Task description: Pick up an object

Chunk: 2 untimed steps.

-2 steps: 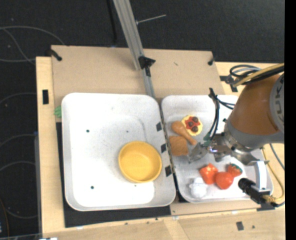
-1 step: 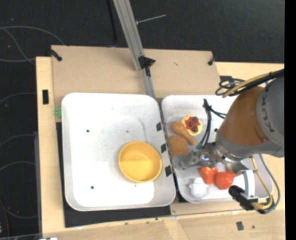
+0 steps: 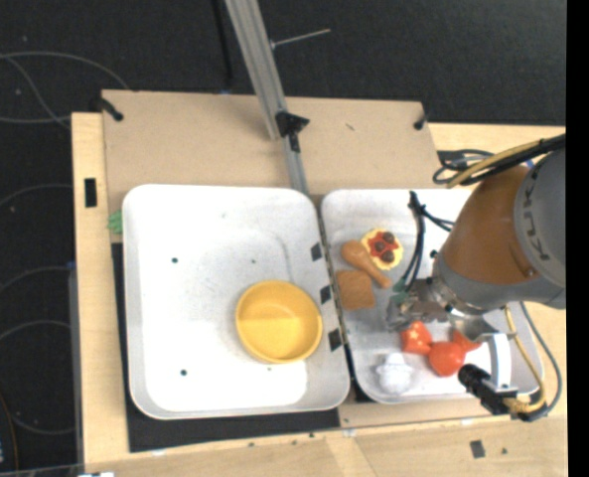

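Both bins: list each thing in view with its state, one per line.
Yellow bowl: upright, in the left bin, nothing in it.
Brown drumstick toy: lying flat, right bin.
Brown lump: lying beside the drumstick.
Yellow and red toy: resting against the drumstick.
Orange-red toys: lying below the arm.
White object: resting near the front wall.
Claw: low over the right bin, grip unclear.

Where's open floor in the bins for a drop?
Left bin: bare all around the yellow bowl, mostly toward its far and left walls. Right bin: crowded with the food toys, red pieces, white lump and arm.
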Available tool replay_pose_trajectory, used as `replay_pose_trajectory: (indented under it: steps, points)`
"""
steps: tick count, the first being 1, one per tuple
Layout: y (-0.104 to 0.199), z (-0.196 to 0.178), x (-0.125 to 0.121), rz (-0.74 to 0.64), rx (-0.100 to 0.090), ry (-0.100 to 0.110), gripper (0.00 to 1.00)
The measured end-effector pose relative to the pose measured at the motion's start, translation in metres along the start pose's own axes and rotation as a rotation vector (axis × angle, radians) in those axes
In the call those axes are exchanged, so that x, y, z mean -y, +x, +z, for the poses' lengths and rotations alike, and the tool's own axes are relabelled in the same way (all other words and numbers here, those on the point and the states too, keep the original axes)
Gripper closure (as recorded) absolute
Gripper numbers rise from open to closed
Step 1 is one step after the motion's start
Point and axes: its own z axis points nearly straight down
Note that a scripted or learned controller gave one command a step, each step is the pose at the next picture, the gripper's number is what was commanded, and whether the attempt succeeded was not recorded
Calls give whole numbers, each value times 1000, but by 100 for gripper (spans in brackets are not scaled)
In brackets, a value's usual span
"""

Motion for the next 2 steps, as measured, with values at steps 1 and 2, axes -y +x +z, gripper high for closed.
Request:
replay_pose_trajectory:
  steps: [1,2]
  points:
    - [-3,-53,8,-8,1,5,100]
    - [0,-94,5,-10,1,6,100]
